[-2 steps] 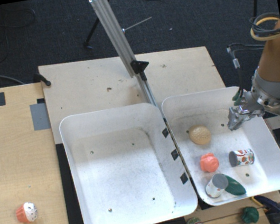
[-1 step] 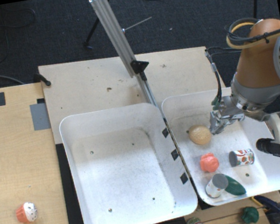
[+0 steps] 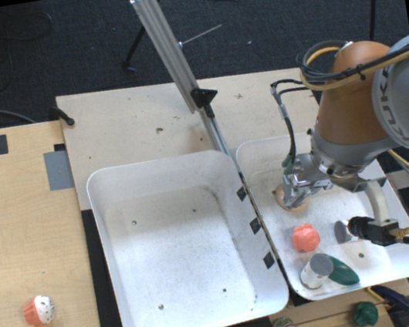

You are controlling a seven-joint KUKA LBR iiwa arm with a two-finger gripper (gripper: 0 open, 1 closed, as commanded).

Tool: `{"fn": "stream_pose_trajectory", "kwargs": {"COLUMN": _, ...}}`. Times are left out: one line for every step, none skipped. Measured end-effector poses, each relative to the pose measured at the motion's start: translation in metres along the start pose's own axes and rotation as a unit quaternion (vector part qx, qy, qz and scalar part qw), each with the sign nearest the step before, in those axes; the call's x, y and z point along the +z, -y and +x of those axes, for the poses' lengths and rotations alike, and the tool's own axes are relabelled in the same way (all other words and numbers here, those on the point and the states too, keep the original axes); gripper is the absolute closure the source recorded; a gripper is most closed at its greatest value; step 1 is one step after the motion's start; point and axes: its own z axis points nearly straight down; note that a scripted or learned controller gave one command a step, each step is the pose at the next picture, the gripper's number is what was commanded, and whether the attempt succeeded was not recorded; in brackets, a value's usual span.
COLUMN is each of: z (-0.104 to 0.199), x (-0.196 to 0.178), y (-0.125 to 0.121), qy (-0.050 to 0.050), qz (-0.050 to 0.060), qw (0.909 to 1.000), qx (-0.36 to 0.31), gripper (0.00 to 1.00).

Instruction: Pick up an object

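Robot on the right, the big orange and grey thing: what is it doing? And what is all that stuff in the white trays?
It is a robot arm, and a program moves it. One camera looks down on the bench from above. At the arm's end is its hand, low in the right bin, just above a tan thing. I can't tell whether it has grabbed it. Also in that bin lie an orange ball, a white cup and a green thing. Far left, on the wooden table, sits a small orange-and-white toy.
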Motion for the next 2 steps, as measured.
{"fn": "stream_pose_trajectory", "kwargs": {"z": 0.056, "x": 0.002, "y": 0.007, "qy": 0.000, "qz": 0.000, "qw": 1.0000, "qx": 0.000, "gripper": 1.00}}
{"fn": "stream_pose_trajectory", "kwargs": {"z": 0.109, "x": -0.021, "y": 0.012, "qy": 0.001, "qz": -0.002, "qw": 1.0000, "qx": 0.000, "gripper": 1.00}}
